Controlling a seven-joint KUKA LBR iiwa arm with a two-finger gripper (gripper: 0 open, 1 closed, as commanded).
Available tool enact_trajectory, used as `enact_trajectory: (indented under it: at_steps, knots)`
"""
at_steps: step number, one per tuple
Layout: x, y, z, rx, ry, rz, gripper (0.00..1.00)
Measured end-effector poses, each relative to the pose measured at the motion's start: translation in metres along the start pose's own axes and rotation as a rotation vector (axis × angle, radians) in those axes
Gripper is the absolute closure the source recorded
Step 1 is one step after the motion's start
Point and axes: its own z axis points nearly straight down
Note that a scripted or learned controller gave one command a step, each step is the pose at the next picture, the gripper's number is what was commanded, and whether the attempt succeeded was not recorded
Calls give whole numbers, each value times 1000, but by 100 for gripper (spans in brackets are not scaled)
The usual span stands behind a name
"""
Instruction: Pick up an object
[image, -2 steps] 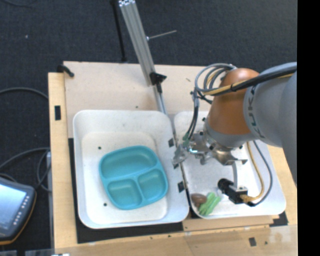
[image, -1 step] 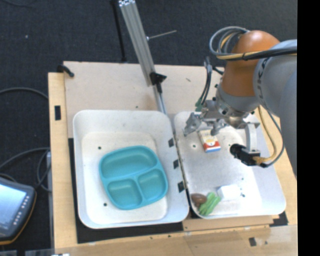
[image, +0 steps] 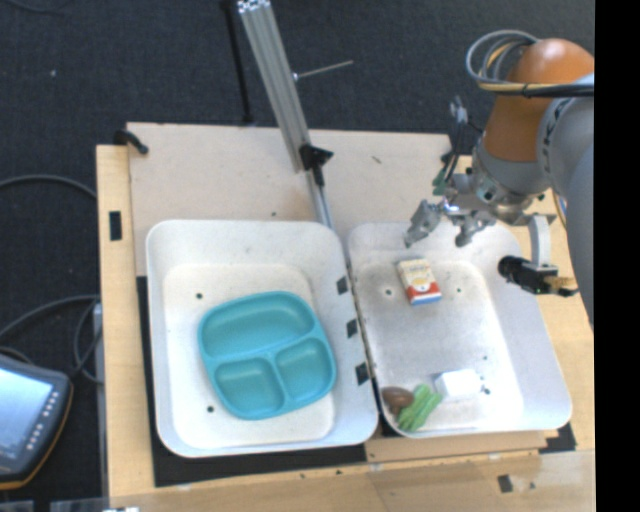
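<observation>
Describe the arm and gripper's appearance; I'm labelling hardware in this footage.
The arm is grey with a rounded orange band above the wrist. Pale cables loop beside the orange section. The gripper is metallic grey, with two slim fingers below a cluttered wrist block.

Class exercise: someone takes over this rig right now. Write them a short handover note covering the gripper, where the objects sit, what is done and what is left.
Gripper: fingers open, holding nothing, above the far edge of the right bin.
Small box: lying in the right bin, just below the gripper.
Green object, brown object and white block: together at the right bin's near edge.
Teal tray: in the left bin.
Done: nothing picked yet.
Left: lower, close on one object, lift; the box looks closest.
</observation>
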Motion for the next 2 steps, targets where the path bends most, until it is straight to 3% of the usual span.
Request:
enact_trajectory:
  at_steps: [1, 2]
  knots:
    - [18, -86, 65, 14, 6, -3, 0]
    - [74, -95, 15, -2, 7, -13, 0]
